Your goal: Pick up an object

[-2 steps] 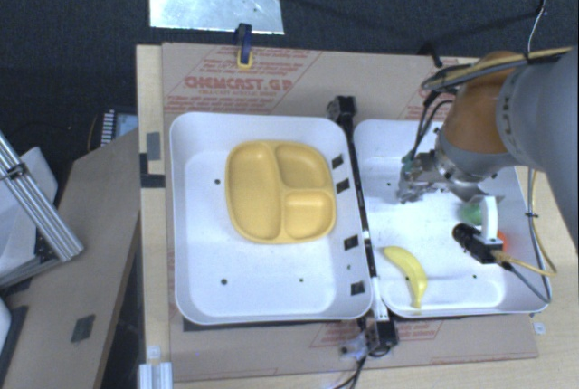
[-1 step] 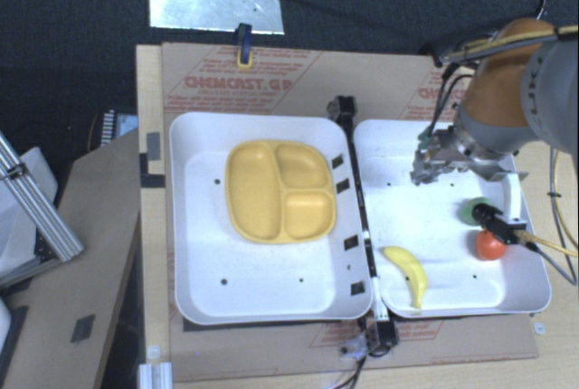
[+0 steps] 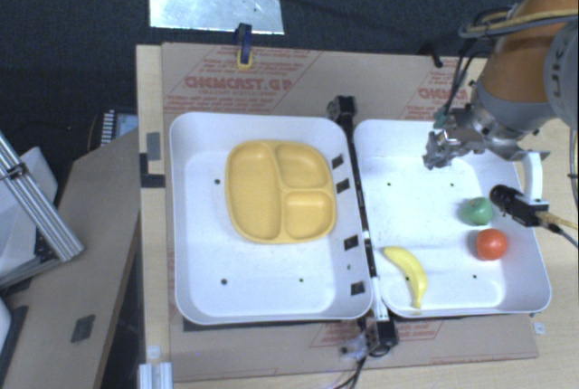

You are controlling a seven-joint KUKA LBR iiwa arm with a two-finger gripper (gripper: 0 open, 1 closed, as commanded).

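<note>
White plastic, shallow and glossy, on both bins: left bin (image 3: 194, 288) bearing a yellow three-compartment plastic plate (image 3: 279, 191), right bin (image 3: 425, 197) with three candidates along its near and right side — a yellow toy banana (image 3: 407, 272) near the front-left corner, a small green round fruit (image 3: 475, 212), and just beside it, nearer the front, an orange-red round fruit (image 3: 490, 244). Grey arm with orange band (image 3: 529, 25) reaching in from the right, two-finger gripper (image 3: 438, 152) poised above the back of the right bin, well apart from all three objects and grasping nothing visible; finger spread too small and dark to tell. Judged as the approach step, no pick made yet. Next move likely calls for travelling forward toward one fruit, centring over it, then descending; round fruits sitting close together may roll or crowd the fingers, banana lying clear looks easier
</note>
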